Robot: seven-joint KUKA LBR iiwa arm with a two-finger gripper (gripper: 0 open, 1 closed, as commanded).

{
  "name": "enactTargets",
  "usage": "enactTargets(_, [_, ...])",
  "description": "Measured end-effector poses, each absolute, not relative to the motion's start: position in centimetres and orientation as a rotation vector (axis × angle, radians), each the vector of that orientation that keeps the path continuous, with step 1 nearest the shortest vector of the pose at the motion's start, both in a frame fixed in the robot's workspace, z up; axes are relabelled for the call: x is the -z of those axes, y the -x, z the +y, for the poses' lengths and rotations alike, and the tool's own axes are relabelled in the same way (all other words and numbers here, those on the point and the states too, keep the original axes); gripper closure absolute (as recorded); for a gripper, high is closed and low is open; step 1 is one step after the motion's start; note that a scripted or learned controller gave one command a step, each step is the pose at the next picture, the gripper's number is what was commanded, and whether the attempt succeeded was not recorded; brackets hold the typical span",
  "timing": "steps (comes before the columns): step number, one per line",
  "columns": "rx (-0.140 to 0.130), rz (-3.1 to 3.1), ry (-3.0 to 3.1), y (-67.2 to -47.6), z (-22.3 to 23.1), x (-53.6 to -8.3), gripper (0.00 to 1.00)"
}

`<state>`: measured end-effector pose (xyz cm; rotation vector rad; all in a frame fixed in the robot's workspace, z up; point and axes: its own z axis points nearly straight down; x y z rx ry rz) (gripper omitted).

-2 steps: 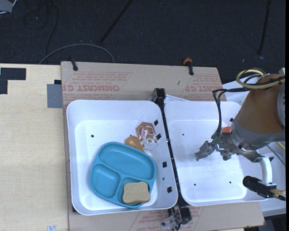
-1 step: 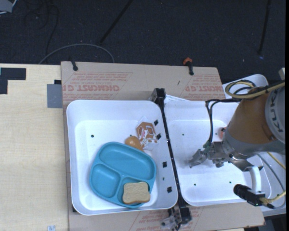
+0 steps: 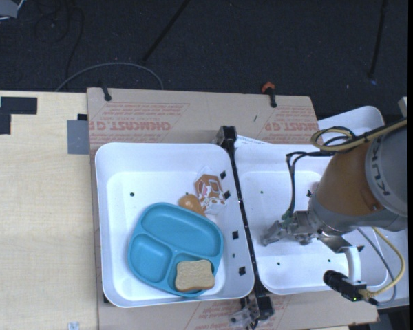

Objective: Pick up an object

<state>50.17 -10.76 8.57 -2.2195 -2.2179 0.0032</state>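
Blue is what you are meeting first at the near edge: a blue divided plate is lying in the left bin, with a tan slice of bread sitting in its near right compartment. Just beyond the plate's far edge a small orange piece is resting on the bin floor, and touching it on the far right side a crinkled clear wrapper with brown print is lying close to the divider between the bins. You are seeing the gripper hanging in the right bin, pointing left toward that divider, so every candidate is lying to its left, across the wall, with the wrapper and the orange piece nearest. I cannot tell how the jaws are standing; nothing is showing between them. The arm is reaching in from the right, bent low over the right bin, its orange band above the wrist, cables looping above it.
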Motion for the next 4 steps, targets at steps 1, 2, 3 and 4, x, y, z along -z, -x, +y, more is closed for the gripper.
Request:
enactTargets(1, [-0.001,-2.211,2.227,-50.2,-10.9,-9.8,1.00])
enactTargets(2, [0.000,-2.214,2.229,-50.4,-11.9,-14.5,1.00])
enactTargets(3, [0.001,-2.223,2.220,-50.7,-11.1,-19.1,1.00])
enactTargets(4, [0.002,-2.223,2.221,-50.7,-11.2,-23.3,1.00])
